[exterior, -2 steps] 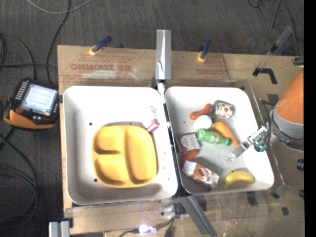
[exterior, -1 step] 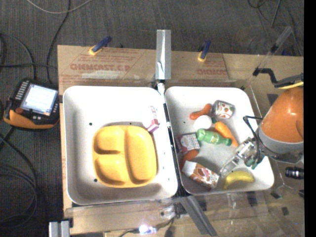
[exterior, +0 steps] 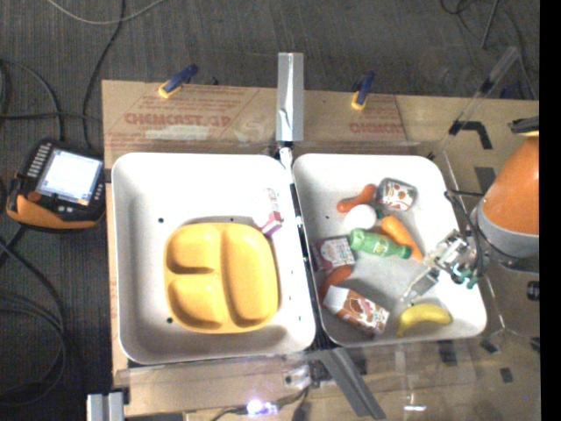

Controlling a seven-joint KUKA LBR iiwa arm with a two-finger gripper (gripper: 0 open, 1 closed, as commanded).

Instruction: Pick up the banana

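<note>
1. Nearest me, the banana [exterior: 424,317] lies in the right bin [exterior: 456,196], in its front corner.
2. It looks light, smooth and curved; the thick middle seems the safest hold.
3. Just above it hangs the gripper [exterior: 431,276], spread apart, holding nothing.

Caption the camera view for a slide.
Claw poised just above the banana in the right bin; yellow tray in the left.
</note>
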